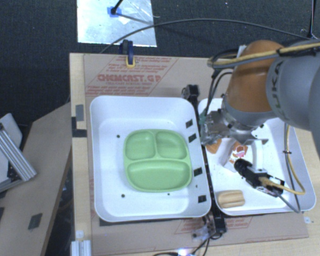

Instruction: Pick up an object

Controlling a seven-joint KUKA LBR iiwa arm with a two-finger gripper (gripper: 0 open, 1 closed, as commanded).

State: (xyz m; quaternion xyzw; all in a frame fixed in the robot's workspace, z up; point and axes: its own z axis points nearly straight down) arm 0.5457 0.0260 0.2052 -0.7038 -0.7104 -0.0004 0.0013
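Hovering pincer (pixel 209 137) over rt bin (pixel 304 188)

Glossy white plastic bins (pixel 104 159); smooth matt green plastic divided plate (pixel 158 160); matt cardboard-like worktop (pixel 133 73); tan wooden-looking block (pixel 230 198); shiny foil sheet (pixel 114 15).

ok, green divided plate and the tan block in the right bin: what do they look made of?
Green divided plate: looks like molded plastic, matte to satin; uniform pale green, rounded compartment walls, soft highlights.
Tan block: probably unfinished wood, going by the light tan tone and rounded edges, though foam or plastic can't be ruled out at this resolution.
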